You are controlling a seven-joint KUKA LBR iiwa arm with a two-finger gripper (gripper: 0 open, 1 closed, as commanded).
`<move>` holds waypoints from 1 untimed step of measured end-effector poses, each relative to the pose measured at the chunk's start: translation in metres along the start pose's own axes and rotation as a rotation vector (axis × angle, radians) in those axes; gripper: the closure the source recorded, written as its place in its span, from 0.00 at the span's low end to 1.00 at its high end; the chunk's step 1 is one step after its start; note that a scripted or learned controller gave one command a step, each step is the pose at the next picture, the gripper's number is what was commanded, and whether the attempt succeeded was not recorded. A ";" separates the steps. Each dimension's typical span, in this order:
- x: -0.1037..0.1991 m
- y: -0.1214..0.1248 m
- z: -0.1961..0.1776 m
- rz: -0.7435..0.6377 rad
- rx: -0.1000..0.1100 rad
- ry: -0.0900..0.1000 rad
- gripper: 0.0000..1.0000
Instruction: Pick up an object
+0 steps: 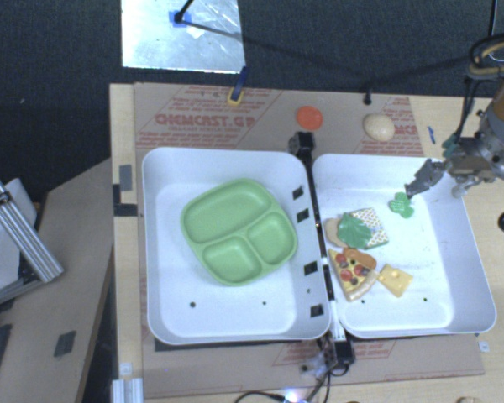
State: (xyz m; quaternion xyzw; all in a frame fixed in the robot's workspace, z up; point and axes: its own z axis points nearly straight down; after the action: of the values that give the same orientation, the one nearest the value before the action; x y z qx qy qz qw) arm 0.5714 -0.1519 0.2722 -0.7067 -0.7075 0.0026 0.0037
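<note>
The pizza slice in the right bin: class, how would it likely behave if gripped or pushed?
The pizza slice lies flat, so it would probably slide rather than roll. It looks like a stiff, light toy. Pushed, it may nudge the cheese wedge beside it.

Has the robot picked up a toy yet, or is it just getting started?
Nothing looks picked up yet. The pizza slice, cheese wedge and green leafy toy all lie in the right bin. Right now the end effector hangs just above the small green piece, which looks to be resting on the bin floor. Left to do: close on a toy and lift it. The green divided plate sits in the left bin.
</note>
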 end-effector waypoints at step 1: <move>0.000 0.002 -0.006 -0.002 -0.011 -0.002 0.00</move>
State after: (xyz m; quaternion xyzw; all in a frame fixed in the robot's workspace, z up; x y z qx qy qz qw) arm 0.5733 -0.1516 0.2782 -0.7059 -0.7083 -0.0004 -0.0007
